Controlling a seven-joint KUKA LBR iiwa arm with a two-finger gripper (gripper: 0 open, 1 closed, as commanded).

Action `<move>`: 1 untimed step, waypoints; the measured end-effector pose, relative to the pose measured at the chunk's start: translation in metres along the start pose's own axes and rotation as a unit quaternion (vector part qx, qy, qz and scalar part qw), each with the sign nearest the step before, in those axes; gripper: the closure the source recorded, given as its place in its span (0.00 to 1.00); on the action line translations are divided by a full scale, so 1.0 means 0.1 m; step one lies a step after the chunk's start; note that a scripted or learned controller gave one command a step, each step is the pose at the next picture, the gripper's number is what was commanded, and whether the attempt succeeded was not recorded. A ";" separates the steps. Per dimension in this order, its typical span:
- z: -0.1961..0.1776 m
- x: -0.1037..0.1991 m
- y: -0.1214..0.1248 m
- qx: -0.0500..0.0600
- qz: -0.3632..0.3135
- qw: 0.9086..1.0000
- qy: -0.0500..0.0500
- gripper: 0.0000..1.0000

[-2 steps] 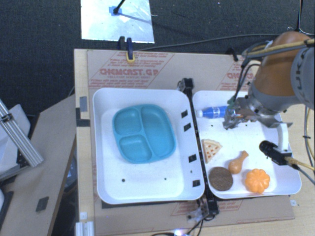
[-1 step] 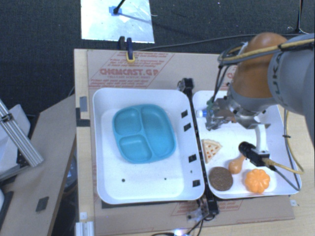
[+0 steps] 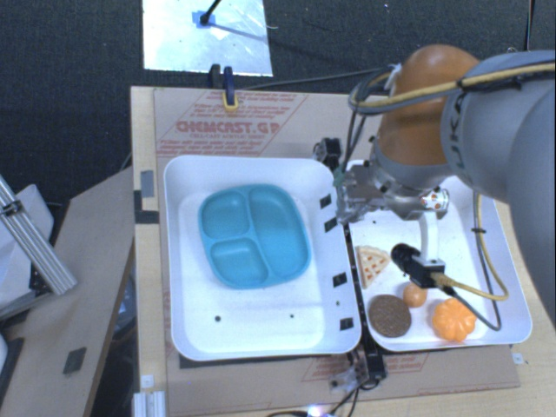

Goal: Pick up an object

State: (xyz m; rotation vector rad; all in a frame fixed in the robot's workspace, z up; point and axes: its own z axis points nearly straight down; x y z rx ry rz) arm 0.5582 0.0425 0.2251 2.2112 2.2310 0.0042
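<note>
The right bin (image 3: 508, 272) holds a pizza slice (image 3: 373, 263), a round brown cookie (image 3: 390, 315), a small orange ball (image 3: 415, 295) and an orange pumpkin-shaped toy (image 3: 453, 319). A small red and white object (image 3: 436, 200) lies partly under the arm. My gripper (image 3: 352, 200) hangs over the right bin's upper left corner, close to the wall between the bins and above the pizza slice. The arm's wrist hides its lower end. Nothing shows in its grasp.
A blue divided plate (image 3: 254, 234) lies in the left bin (image 3: 195, 320). A black connector with a yellow cable (image 3: 415, 266) hangs from the arm beside the pizza slice and the ball. The orange band (image 3: 430, 85) and grey arm cover the right bin's upper part.
</note>
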 end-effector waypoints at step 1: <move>-0.02 0.56 0.11 0.000 -0.001 1.000 0.000 1.00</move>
